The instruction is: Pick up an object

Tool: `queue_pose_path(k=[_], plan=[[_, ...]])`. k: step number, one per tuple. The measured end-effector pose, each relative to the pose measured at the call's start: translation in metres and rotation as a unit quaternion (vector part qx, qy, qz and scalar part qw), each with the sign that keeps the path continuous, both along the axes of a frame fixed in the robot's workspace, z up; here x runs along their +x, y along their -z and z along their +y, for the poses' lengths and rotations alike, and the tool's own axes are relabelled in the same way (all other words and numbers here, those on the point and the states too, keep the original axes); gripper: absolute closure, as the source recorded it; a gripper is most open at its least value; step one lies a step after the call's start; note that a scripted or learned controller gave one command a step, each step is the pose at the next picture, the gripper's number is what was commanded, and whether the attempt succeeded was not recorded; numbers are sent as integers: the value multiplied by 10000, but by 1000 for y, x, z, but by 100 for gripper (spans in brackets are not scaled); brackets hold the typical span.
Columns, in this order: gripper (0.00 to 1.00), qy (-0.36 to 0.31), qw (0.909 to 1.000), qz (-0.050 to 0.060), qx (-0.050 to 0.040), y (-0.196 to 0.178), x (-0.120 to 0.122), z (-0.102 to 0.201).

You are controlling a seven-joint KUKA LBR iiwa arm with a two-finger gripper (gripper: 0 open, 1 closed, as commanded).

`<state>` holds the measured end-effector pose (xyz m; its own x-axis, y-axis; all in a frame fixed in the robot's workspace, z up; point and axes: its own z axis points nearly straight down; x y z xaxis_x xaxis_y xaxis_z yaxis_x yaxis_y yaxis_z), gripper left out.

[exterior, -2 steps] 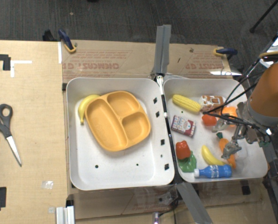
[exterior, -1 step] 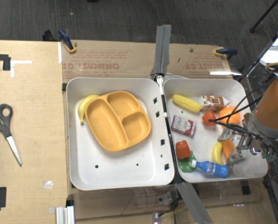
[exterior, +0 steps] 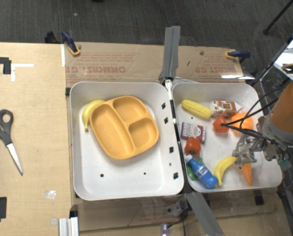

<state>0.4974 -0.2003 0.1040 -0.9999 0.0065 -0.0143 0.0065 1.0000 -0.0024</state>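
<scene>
Right bin (exterior: 264, 183), near edge: a blue bottle (exterior: 201, 172) lies by the near left corner, tilted. Beside it, toward the right, a small banana (exterior: 224, 168) curves upward. A carrot (exterior: 248, 173) lies just right of the banana, tip pointing to the near edge.

The gripper (exterior: 246, 151) hangs directly above the carrot's upper end and close to the banana's tip. Whether its fingers are apart or together cannot be determined; no object is visibly between them.

Middle of the right bin: a red pepper (exterior: 192, 145) and a small red carton (exterior: 192, 130) sit along the left wall.

Far edge: a corn cob (exterior: 196, 108), a brown-and-white box (exterior: 223, 106).

Left bin (exterior: 117, 186): an orange divided plate (exterior: 124, 126), with a second banana (exterior: 89, 111) touching its far left rim.
</scene>
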Motion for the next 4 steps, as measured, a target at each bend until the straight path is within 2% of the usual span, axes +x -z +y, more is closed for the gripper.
queue_pose_path(k=[1,2,3,4], plan=[[0,1,10000,1,-1,0,0,0],[100,-11,10000,-24,-7,-10,2,0],[0,-11,10000,-24,-7,-10,2,0],[0,-53,10000,-11,13,7,-13,-18]])
